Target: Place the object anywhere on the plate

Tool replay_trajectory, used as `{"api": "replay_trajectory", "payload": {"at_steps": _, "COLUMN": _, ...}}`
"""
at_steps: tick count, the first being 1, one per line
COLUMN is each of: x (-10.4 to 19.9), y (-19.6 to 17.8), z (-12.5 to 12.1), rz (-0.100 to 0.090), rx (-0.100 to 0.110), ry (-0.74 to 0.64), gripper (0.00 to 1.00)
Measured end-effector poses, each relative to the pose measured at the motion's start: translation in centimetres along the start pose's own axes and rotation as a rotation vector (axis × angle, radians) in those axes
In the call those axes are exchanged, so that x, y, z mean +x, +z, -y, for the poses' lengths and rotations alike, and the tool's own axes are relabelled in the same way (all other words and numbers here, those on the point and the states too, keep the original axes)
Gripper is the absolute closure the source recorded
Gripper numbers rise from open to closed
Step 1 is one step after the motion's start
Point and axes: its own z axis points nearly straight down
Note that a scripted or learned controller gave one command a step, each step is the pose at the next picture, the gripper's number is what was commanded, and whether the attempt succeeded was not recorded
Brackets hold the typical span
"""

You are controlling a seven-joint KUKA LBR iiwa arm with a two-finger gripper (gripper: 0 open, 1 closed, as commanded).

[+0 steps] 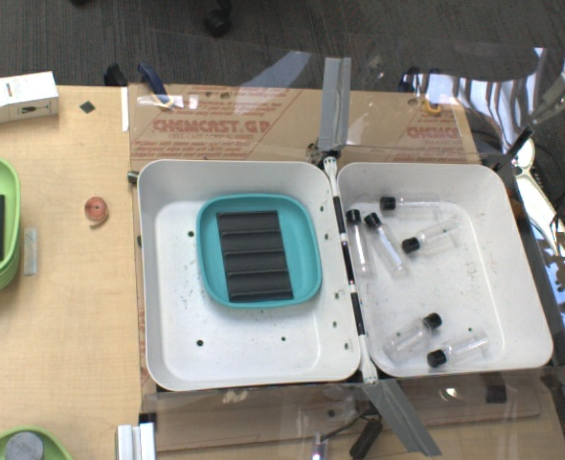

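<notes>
Clear plastic vials (390, 247) with black caps lie scattered in the right bin (512, 286), on the side my arm reaches in from. Whether my pincer is wide, narrow or holding anything, I cannot tell. The object I must move is, by my reckoning, one of these vials. All of them lie on the white floor, well apart from the teal plate (306, 257) in the left bin (158, 286).

The risks, as I judge them, start with the vials themselves. They are round, slick and lying flat, so one may roll or squirt away as I close on it. Three of them lie close together near the wall between the bins, and that may spoil a clean grasp or make me lift two at once. One vial (455, 353) sits close to the bin's near rim, where my pincer may strike the wall.

The plate carries a black ribbed insert (254, 254). A vial dropped there could bounce off the ridges and roll out across the low rim.

Red lettering on the cardboard (215, 147) behind the bins reads roughly "CHEMCAST", and part of it repeats to the right. A white box (14, 97) on the wooden table (62, 353) carries print too small to read.
</notes>
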Motion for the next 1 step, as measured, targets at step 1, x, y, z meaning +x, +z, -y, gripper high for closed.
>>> {"api": "replay_trajectory", "payload": {"at_steps": 1, "x": -0.42, "y": -3.89, "z": -2.88, "rz": 0.000, "rx": 0.000, "ry": 0.115, "gripper": 0.00}}
